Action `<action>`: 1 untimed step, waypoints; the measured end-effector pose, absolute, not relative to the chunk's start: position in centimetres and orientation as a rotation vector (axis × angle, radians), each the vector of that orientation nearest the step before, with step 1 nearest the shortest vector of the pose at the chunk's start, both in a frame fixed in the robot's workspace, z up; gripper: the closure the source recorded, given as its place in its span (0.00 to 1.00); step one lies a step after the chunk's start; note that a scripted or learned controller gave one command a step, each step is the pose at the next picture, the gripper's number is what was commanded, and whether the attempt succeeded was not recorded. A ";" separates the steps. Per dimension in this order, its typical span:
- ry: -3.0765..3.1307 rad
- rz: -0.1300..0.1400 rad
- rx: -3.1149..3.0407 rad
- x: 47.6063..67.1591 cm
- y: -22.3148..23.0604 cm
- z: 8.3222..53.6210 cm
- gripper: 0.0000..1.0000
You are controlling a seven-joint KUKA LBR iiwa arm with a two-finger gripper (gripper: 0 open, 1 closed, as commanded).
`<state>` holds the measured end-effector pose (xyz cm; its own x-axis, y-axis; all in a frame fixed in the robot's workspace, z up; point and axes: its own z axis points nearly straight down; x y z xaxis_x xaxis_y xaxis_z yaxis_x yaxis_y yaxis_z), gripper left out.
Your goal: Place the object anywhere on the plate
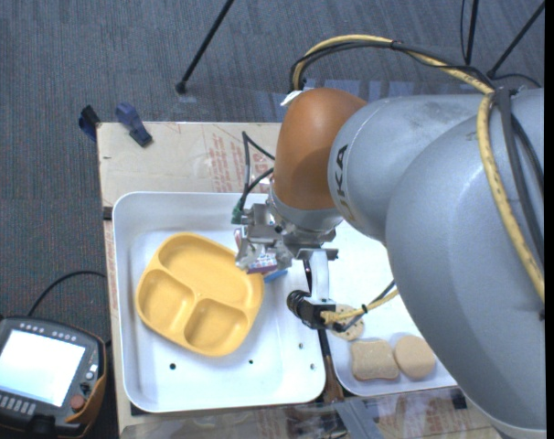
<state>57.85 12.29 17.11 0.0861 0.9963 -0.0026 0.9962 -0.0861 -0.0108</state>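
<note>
Yellow plastic plate (199, 293) with three hollow parts is seen lying flat in the left white bin (135, 373). It is placed toward the nine o'clock side of that bin.

At the plate's two o'clock rim, the metal two-finger gripper (261, 262) is seen pointing down. A small object with pink, white and blue colours (266, 263) is seen right at the gripper's tip, just over the plate's edge. It cannot be told if the small thing is pinched by the gripper or just lying under it, because the parts are too small and blurred.

The big grey arm (442, 218) with its orange band (304, 154) is seen reaching in from three o'clock, and much of the right white bin (387, 387) is covered by it.

In the right bin, at five o'clock from the gripper, two tan bread-like pieces (393, 358) are seen side by side, touching. A small round brown piece (352, 326) is seen just beside them, at their eleven o'clock.

A grey hand-held screen box (41, 370) is seen on the floor at eight o'clock from the plate. A small blue clamp (133, 123) is seen at the bench's eleven o'clock corner.
</note>
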 end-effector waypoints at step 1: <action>-2.333 0.010 -2.098 59.4 17.7 12.6 1.00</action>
